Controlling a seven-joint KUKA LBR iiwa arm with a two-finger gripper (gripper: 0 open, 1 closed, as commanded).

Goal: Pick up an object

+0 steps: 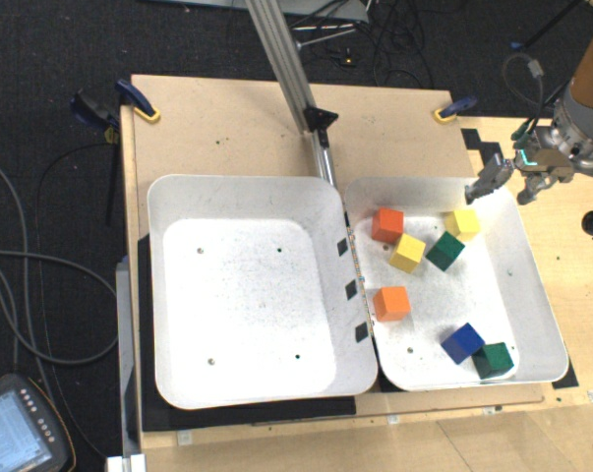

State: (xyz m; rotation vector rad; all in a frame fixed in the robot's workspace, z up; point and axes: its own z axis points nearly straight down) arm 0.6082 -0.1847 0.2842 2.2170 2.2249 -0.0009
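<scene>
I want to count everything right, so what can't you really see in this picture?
- Arm: cut off by the camera view's right edge.
- Gripper: too small and dark to tell how it is set.
- Green block in the right bin: touching the blue block or just beside it, cannot tell.
- Screen: cut off at the bottom left corner.

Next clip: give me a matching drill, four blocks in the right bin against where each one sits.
Things:
1. blue block
2. red-orange block
3. pale yellow block
4. orange block

Places:
A. nearest the gripper, at the bin's far right
B. alone by the divider, mid-bin
C. near corner, touching a green block
D. far left of the cluster

Pairs: 1-C, 2-D, 3-A, 4-B
</scene>
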